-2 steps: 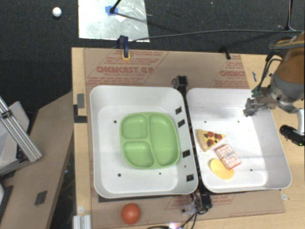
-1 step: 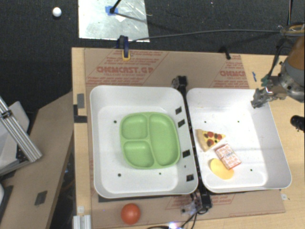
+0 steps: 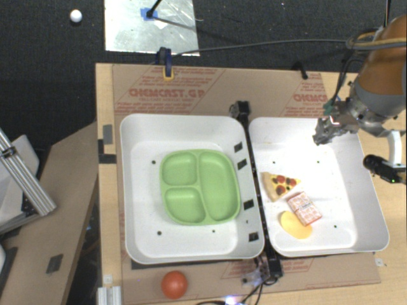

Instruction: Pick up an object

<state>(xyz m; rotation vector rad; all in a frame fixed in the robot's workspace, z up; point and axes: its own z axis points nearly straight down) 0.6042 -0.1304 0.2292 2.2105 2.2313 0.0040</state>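
In the right bin (image 3: 356,234) lie a pizza slice (image 3: 279,184), a small pink-and-white box (image 3: 303,209) and a yellow round piece (image 3: 296,226) partly under the box. My gripper (image 3: 325,132) hangs over the bin's far right part, well above and to the right of the pizza slice. Nothing shows between its fingers. The arm's orange band (image 3: 385,68) sits above it at the right edge.
The left bin (image 3: 137,170) holds a green divided tray (image 3: 199,186). An orange ball (image 3: 173,284) rests on the board in front of the left bin. A blue clamp (image 3: 165,61) sits at the board's back edge, and a metal rail (image 3: 22,176) at far left.
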